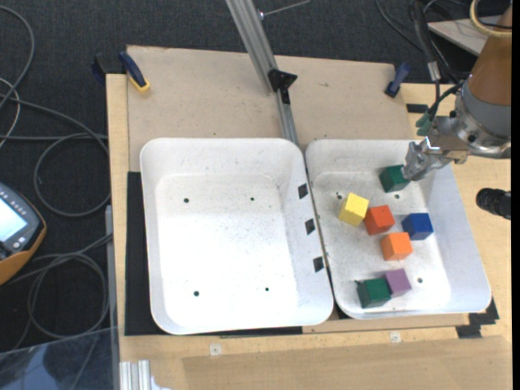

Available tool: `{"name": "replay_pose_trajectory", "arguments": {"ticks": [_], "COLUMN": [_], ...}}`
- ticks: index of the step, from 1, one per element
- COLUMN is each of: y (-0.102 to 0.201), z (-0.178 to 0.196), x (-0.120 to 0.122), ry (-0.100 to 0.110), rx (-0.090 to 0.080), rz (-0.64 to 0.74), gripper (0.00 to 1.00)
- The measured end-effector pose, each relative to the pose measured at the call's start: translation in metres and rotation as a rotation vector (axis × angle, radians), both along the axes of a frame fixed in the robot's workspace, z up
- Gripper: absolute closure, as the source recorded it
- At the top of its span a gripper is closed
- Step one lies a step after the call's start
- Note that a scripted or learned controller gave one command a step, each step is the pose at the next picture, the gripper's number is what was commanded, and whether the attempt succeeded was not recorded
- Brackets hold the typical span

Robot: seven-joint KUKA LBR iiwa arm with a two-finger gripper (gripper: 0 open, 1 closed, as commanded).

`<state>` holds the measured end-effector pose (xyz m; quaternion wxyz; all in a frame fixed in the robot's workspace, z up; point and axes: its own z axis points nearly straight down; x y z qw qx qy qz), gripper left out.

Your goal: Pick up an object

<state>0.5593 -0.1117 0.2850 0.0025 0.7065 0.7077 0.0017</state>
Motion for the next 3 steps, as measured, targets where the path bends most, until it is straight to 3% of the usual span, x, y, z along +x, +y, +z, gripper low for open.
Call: {"name": "replay_pose_trajectory", "arguments": {"ticks": [2,3], "y": [0.111,0.164], "z": [-0.026,-0.019], "x": [-0.015,-0.02], "ry": [0.009,0.004], "rx": [0.004,0.003], "rz": [0.005,0.006], "gripper": [1.0,1.0]}}
